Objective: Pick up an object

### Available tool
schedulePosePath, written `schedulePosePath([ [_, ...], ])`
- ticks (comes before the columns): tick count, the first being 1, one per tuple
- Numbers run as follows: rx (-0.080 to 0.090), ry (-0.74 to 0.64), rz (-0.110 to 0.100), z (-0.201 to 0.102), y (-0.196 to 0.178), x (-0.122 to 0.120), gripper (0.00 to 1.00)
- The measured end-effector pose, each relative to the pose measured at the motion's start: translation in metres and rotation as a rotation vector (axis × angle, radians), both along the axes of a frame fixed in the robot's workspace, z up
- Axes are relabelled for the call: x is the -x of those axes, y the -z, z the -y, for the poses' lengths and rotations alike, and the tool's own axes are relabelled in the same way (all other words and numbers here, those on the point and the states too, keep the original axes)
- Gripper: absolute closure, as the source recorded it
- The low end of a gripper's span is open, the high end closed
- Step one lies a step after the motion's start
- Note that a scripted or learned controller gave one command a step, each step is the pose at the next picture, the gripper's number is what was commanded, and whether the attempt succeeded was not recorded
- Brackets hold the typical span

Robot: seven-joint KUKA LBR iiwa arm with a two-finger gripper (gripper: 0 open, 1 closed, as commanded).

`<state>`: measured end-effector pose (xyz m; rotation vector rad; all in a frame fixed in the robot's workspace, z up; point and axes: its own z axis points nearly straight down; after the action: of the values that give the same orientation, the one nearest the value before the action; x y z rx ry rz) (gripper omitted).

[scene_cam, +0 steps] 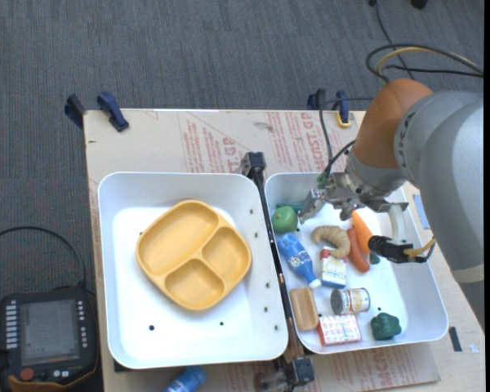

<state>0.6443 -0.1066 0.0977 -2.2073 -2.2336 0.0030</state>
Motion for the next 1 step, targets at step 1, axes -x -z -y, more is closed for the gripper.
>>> schedulePosePath([
  [1, 0.017, 0.016, 0.012, -0.0133, 0.006, 0.0166, 0.0],
])
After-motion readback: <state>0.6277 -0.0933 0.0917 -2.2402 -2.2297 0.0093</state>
